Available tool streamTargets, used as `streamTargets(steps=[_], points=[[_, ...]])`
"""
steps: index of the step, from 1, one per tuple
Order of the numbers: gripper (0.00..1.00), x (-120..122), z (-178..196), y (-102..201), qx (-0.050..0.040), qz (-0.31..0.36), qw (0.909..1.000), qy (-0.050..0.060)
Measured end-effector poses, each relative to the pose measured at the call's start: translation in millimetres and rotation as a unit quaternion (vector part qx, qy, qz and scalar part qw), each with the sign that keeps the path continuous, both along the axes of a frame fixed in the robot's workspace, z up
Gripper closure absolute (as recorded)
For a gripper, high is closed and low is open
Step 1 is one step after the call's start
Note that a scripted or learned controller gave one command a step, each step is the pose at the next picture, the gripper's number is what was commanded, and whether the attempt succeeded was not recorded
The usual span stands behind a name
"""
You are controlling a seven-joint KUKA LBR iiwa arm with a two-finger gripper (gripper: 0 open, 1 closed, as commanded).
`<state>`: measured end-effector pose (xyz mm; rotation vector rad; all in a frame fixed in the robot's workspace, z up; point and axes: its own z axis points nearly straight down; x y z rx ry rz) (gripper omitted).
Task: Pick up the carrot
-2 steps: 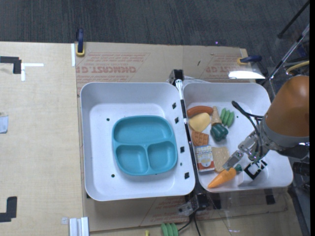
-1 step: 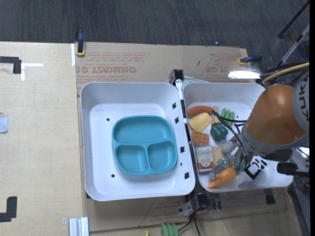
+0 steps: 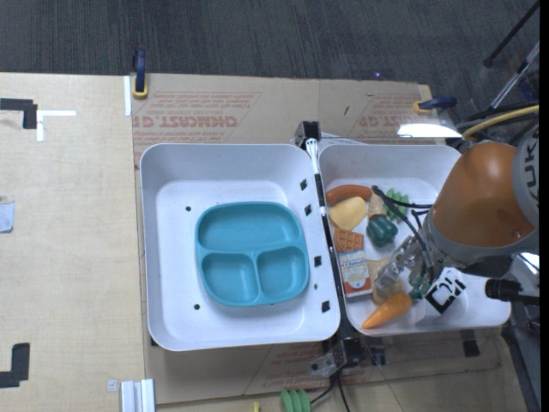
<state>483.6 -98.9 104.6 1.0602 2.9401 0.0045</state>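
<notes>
You see two white bins side by side on the desk (image 3: 69, 256). The left bin (image 3: 163, 247) holds a teal tray (image 3: 253, 254) with three compartments, lying flat near the bin's middle. The right bin (image 3: 480, 314) holds the toy food.

The carrot (image 3: 388, 311) lies at the right bin's 7 o'clock corner, near the front wall, its pointed tip toward 8 o'clock and its thick end toward 2 o'clock. It rests on the bin floor.

The arm (image 3: 485, 197) comes in from 3 o'clock, its orange band over the right half of the bin. The jaws (image 3: 410, 273) sit just above the carrot's thick end, at the carrot's 1 o'clock. Cables and metal parts crowd that spot, so you cannot tell how far the jaws are parted, nor whether they touch the carrot. Nothing shows plainly between them.

At 10 o'clock from the jaws lies a green pepper (image 3: 382, 228). Further toward 10 o'clock are a yellow piece (image 3: 347, 214) and, just behind it, a red sausage (image 3: 350, 193). A small box (image 3: 355, 271) with printed faces lies at the carrot's 11 o'clock, with a waffle-like piece (image 3: 348, 239) just at its 12 o'clock. A black-and-white marker tag (image 3: 444, 292) sits at the carrot's 2 o'clock, just right of the jaws.
</notes>
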Motion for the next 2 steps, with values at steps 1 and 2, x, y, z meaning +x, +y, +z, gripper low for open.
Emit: streamTargets(steps=[1,2], points=[[0.00,-0.1,-0.1,0.0,-0.0001,0.001,1.0000,0.000],[1.00,2.6,9.3,-0.7,-0.0002,-0.003,1.0000,-0.003]])
